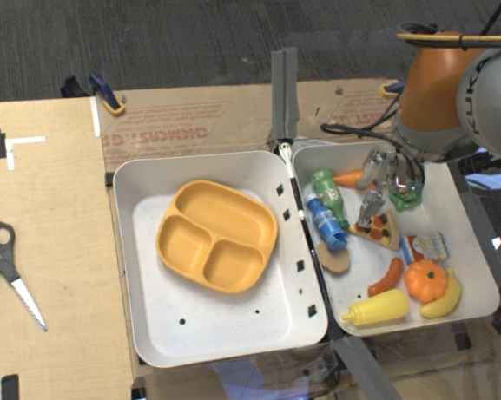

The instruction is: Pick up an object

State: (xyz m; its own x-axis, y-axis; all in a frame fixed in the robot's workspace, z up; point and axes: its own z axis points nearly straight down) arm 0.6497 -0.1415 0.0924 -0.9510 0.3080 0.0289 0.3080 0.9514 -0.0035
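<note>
Cardboard at the upper centre bears mirrored red print, not legible. The jaws' gripper hangs in the right bin, fingers parted, directly over a pizza slice; nothing sits between them. Left bin holds a yellow plate. Scissors lie on the wooden surface at left.

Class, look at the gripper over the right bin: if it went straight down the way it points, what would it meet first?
Probably the pizza slice: the gripper hangs just above it, fingers pointing down, though depth is hard to judge from this slanted view.
</note>
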